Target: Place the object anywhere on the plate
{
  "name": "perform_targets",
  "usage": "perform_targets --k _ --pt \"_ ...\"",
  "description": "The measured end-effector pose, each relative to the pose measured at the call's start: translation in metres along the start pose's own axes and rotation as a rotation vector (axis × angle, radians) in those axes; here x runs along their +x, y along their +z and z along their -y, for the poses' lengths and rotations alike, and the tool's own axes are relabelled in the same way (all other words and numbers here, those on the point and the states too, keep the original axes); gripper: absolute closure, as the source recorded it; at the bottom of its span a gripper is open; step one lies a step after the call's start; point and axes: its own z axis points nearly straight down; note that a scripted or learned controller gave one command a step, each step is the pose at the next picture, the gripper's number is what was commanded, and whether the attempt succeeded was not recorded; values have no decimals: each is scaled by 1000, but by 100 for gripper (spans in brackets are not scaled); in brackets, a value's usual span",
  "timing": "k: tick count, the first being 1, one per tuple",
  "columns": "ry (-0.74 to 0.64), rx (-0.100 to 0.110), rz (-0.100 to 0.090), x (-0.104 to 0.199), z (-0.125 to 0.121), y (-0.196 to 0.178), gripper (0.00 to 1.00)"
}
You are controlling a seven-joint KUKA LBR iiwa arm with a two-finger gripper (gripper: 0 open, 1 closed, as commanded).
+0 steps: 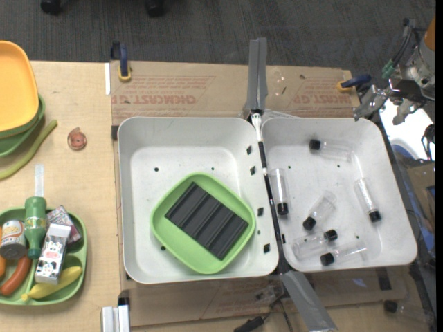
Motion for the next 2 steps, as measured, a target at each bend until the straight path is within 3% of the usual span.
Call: perform_targets --k 1,2 --pt "-111 -2 1 -27 -27 35 0" --pt "-110 -3 0 -32 -28 37 0"
